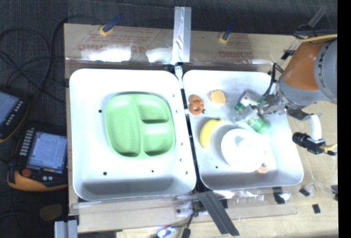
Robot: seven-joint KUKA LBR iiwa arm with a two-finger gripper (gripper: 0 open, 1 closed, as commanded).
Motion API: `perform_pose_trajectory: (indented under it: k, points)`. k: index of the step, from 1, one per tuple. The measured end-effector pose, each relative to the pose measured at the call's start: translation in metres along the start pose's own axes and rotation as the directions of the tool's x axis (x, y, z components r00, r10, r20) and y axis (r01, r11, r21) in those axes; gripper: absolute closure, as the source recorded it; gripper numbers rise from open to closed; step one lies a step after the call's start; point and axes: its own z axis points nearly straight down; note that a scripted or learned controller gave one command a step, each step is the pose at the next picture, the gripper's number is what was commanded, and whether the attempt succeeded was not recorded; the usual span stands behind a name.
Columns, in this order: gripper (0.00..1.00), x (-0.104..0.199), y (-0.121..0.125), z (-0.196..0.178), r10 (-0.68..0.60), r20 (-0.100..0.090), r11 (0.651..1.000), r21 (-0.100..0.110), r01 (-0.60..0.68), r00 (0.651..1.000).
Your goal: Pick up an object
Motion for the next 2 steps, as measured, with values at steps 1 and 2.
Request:
perform_pose_trajectory:
  k: [1, 2]
  points:
    - [1.0, -0.003, 0.0, -0.007, 0.0, 0.011, 1.0, -0.002, 0.0, 1.0]
    - [1.0, 0.076, 0.064, -0.091, 0.194, 0.013, 0.981, 0.012, -0.194, 0.981]
